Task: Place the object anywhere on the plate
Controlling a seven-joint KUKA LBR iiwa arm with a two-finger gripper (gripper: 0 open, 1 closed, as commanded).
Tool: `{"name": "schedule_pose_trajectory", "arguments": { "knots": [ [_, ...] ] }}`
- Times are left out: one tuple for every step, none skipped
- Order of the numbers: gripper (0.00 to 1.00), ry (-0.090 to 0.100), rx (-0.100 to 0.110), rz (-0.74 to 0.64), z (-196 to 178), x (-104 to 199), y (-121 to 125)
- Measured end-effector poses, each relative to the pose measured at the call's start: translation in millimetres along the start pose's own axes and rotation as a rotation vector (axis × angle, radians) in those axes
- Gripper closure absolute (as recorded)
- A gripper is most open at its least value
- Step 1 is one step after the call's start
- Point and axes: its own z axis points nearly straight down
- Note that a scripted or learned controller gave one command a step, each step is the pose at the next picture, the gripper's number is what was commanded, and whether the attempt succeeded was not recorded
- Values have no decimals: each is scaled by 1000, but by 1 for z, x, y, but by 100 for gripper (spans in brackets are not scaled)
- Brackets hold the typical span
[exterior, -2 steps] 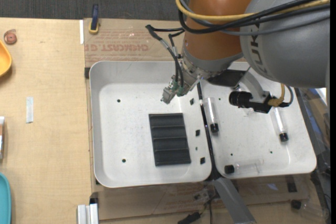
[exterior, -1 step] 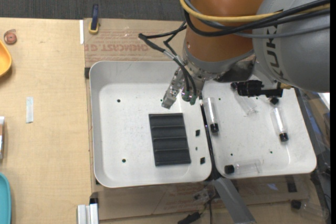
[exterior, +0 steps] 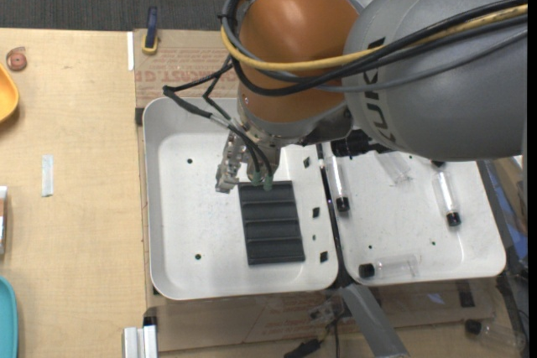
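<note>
Camera view, from above the desk: where is the gripper (exterior: 238, 169)?

Low over the left bin (exterior: 172, 205), near the middle, under the arm's (exterior: 436, 71) big orange band (exterior: 294, 42). I can't tell whether it's clenched or released; the wrist and cables crowd it.

Is it holding anything?

I can't see that it is. The dark ribbed slab (exterior: 273, 224) lies flat on the left bin's floor, and its upper end is just beside the gripper tip. There's a speck of green (exterior: 265, 179) right there that's too small to make out.

Any writing?

Large pale letters on the grey arm casing (exterior: 377, 109), "KU", with the rest curving out of sight. The cardboard (exterior: 189, 71) under the bins has red print, upside down from here, and I can't read it.

What's in the right bin (exterior: 419, 243)?

Two pen-like sticks with dark tips, one (exterior: 338, 184) by the divider and one (exterior: 445, 199) farther right. There's also a clear, cap-ended piece (exterior: 388, 268) near the front wall. The arm hides the bin's back part.

And out on the desk (exterior: 75, 264)?

An orange dish (exterior: 7, 101) is cut off at the left edge, and a teal rim (exterior: 7, 319) is cut off in the bottom corner. A small white strip (exterior: 47, 176) lies between them, well apart from the bins.
</note>
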Motion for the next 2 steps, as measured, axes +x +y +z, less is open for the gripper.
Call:
{"name": "schedule_pose_trajectory", "arguments": {
  "knots": [
    [100, -2, -1, -139, 41, -55, 23],
    [100, -1, -1, -195, 75, -30, 23]
  ]
}}
